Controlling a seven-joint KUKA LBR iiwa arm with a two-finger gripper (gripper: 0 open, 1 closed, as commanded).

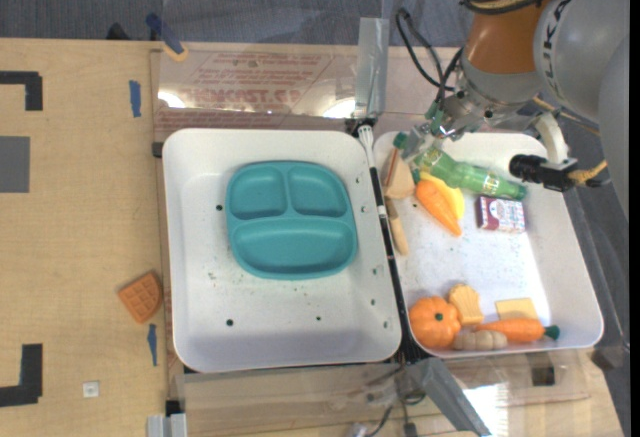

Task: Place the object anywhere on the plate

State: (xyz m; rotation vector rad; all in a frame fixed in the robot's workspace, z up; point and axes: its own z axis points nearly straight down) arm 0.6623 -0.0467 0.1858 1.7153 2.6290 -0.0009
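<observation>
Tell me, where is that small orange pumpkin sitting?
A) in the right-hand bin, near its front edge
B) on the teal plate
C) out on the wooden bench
A: the pumpkin lies in the right bin near its front edge, while the teal plate sits in the left bin.

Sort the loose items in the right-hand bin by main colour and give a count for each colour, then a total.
Orange: 3, the pumpkin, the upper carrot, the lower carrot
Green: 1, the bottle
Tan or yellow: 5, bread, stick, cracker, cheese block, peanut
Purple and white: 1, the small carton
Total: 10
</observation>
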